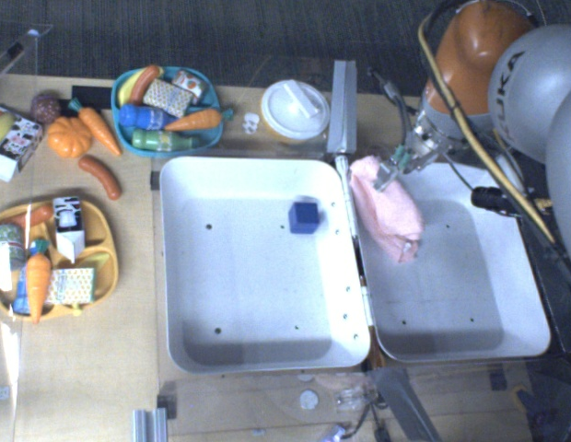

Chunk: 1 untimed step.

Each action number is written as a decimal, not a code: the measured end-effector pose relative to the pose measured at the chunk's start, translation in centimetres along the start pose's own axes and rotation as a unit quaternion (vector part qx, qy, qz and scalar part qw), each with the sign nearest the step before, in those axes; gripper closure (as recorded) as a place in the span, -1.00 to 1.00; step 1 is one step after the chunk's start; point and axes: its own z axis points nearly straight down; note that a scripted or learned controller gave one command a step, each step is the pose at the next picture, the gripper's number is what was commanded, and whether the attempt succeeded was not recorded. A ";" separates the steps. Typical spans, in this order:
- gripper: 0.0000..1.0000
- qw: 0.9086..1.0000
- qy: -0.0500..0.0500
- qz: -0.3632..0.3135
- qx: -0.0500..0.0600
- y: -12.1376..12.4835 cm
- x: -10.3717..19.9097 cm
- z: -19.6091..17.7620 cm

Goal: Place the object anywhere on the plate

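The gripper (393,171) is down at the top edge of the pink plate (387,208), which lies tilted against the left wall of the right bin (470,330) — a propped plate makes an awkward landing spot. Whether the fingers are parted or clenched, I cannot tell. The blue cube (305,216) sits alone in the left bin (249,339), well apart from the plate — likely the object to be moved, untouched so far.
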 end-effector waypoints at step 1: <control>1.00 1.000 0.000 -0.004 -0.001 0.2 0.0 -4.0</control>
